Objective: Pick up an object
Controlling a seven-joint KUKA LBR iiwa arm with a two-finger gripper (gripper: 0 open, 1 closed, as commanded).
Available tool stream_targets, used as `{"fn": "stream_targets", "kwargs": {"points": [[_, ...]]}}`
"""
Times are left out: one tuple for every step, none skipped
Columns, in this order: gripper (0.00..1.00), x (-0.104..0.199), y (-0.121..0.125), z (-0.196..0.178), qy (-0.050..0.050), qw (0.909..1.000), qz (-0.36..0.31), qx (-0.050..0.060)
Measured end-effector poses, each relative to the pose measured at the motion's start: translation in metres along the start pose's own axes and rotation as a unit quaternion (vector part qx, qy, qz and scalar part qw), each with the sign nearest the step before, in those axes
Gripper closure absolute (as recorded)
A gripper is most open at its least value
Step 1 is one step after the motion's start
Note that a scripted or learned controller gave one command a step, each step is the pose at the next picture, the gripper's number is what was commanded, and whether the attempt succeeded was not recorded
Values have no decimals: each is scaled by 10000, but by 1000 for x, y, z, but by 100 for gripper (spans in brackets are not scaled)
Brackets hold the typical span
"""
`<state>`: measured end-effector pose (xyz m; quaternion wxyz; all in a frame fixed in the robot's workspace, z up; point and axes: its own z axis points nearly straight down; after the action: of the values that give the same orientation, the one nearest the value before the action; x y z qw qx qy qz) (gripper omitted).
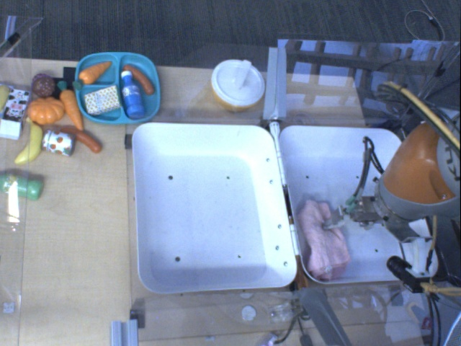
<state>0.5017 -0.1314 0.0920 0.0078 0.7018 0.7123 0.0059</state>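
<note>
Two shallow white bins sit side by side on the wooden bench: the left bin (205,207) and the right bin (338,150).

Right bin, near its front left corner: one pink cloth-like object (323,238), crumpled, lying against the wall next to the divider.

Arm (418,175): grey with an orange band, reaching in from the right over the right bin. Its gripper (337,222) is low, its tip touching or just over the upper right edge of the pink object. Whether it has closed on anything I cannot tell from where I stand; nothing is visibly lifted.

Bench, behind the bins: one round white-lidded container (238,83) with a yellow base.

Bench, far left: one blue divided plate (117,87) holding toy food and a small blue bottle; beside it a toy pumpkin (46,111), carrot, banana (30,145), small can (57,143) and a green item (21,187).
</note>
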Motion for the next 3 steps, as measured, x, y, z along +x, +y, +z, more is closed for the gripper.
{"fn": "stream_targets", "kwargs": {"points": [[0,40,26,0,-3,9998,-186,-6],[0,41,115,2,-3,9998,185,2],[0,4,56,2,0,10000,10,23]]}}
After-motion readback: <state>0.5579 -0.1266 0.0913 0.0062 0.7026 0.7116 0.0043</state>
